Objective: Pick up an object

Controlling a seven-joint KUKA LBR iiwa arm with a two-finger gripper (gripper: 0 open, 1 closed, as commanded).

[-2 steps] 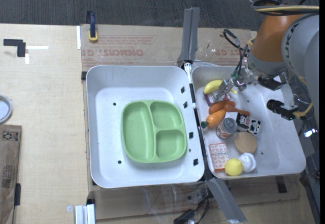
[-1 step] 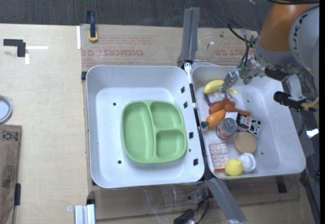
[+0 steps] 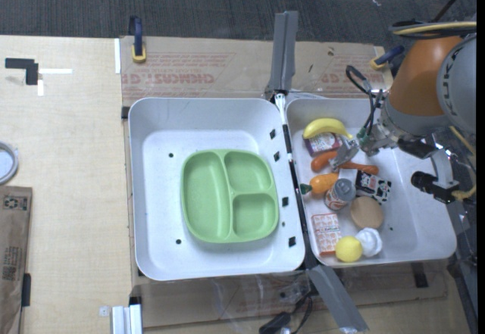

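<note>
Reaching into the right bin [image 3: 424, 245], step one of the pick. I read the claw [image 3: 347, 152] as low over the clutter; whether it is apart or together I cannot tell. Carrot [image 3: 350, 167] lies just under its tip, banana [image 3: 326, 127] just beyond. Next move: settle squarely on one item, close, lift straight. Green plate [image 3: 227, 196] sits in the left bin [image 3: 151, 173].

Your arm [image 3: 436, 79] enters from the right edge of the frame, its orange band at upper right. The wrist slants down and left, putting the claw [image 3: 345, 152] low at right of centre. Its fingertips are too small to read.
</note>
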